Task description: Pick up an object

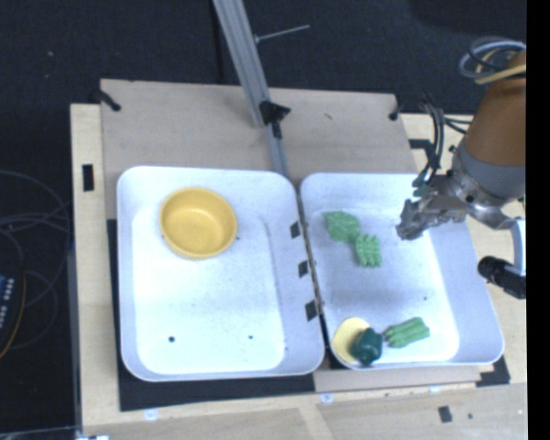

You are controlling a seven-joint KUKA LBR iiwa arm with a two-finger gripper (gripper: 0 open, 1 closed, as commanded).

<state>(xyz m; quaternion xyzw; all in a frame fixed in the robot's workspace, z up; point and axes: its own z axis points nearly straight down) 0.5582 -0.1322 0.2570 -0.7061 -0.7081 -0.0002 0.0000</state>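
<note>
Although the gripper [411, 225] was hung over the right bin [458, 273], whether it was open could not be told, and the nearest green block [368, 249], lying just left, could be missed or nudged aside.

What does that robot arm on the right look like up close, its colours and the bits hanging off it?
The arm is a rounded tube with a broad orange band above a grey wrist. Thin black cables run down its side, and a pale loop of cable sits at the top. It ends in a small, dark grey metal gripper.
</note>
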